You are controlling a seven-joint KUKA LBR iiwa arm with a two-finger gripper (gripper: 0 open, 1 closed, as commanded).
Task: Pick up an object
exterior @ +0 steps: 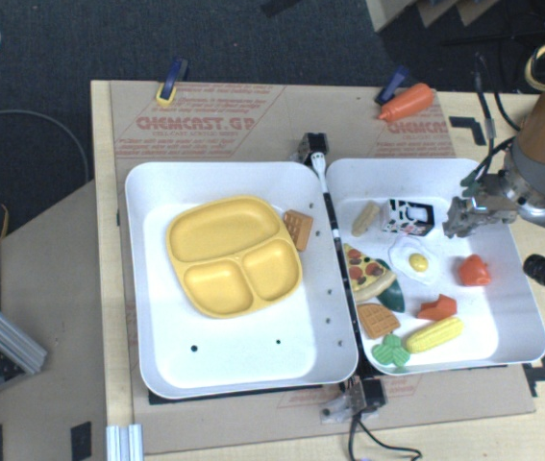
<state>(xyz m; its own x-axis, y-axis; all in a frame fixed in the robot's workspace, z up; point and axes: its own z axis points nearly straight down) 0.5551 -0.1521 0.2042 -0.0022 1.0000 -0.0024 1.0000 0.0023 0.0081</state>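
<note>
While no object is yet held, a yellow divided plate (234, 267) is seen in the left bin (147, 257), with a small waffle piece (299, 229) touching its rim. In the right bin (527, 325), a pizza slice (367, 269), a fried egg (416, 260), a corn cob (433, 335) and a red tomato-like piece (474, 271) are laid. The gripper (464, 217) hangs just above this tomato; its opening cannot be told. A straight descent on an isolated piece is advised. The bench (109, 161) is brown board, over dark carpet (61, 27).

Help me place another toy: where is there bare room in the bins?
Most room: the left bin floor in front of the yellow tray. In the right bin, a patch between the red piece and near rim. Crowded around the pizza slice, fried egg and corn.
</note>
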